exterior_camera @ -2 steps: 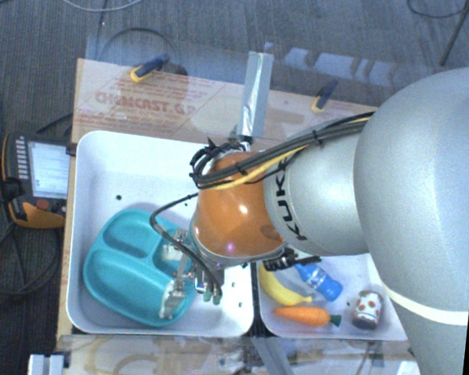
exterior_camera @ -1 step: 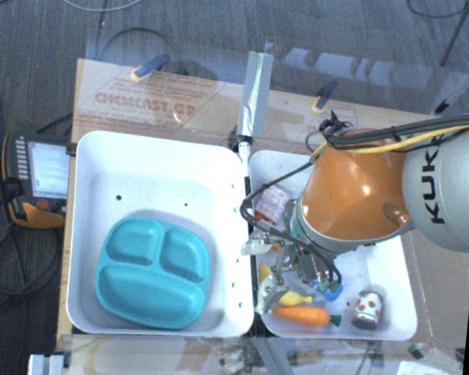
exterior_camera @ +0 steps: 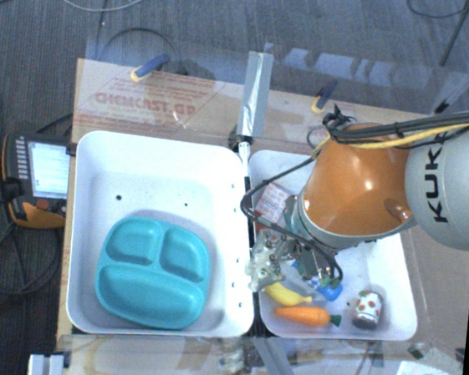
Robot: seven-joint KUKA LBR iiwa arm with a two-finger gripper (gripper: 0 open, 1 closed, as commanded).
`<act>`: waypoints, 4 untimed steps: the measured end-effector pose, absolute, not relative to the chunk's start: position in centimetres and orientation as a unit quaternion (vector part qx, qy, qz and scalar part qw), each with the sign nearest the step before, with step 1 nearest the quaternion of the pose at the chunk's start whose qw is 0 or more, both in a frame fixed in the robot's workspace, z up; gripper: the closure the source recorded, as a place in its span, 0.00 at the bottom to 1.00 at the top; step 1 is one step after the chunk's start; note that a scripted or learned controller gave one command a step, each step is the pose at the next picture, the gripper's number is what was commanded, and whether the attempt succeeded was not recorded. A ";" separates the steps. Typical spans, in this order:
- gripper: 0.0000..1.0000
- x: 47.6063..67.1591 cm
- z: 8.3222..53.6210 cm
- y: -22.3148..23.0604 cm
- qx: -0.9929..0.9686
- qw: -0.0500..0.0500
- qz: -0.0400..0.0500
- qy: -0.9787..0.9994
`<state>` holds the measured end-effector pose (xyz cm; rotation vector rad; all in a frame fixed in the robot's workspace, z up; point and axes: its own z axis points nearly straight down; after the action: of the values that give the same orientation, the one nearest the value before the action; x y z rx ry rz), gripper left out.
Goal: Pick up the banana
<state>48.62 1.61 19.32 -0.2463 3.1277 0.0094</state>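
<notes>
Currently, the left bin (exterior_camera: 81, 207) holds a smooth teal compartment plate (exterior_camera: 154, 269). In the right bin (exterior_camera: 400, 319), the gripper (exterior_camera: 270, 262) hovers just above the banana (exterior_camera: 284, 295), a short curved yellow piece beside the tapered orange carrot (exterior_camera: 304, 315) and a small spotted can (exterior_camera: 367, 308). Step in hand, as judged: final approach. Finger opening cannot be determined; nothing appears held. The next move calls for descent onto the banana.

Soft, even light is falling from above, leaving both white bins (exterior_camera: 81, 207) looking bright and slightly washed out. Faint shadows are pooling under the teal tray (exterior_camera: 154, 272) and beneath the arm's orange band (exterior_camera: 356, 192). Detail right of that tray is looking soft and grainy.
</notes>
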 end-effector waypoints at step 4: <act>0.00 55.7 21.5 -3.8 -0.126 0.002 0.002 0.992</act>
<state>55.71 -3.80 21.54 -0.3949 3.1130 0.0047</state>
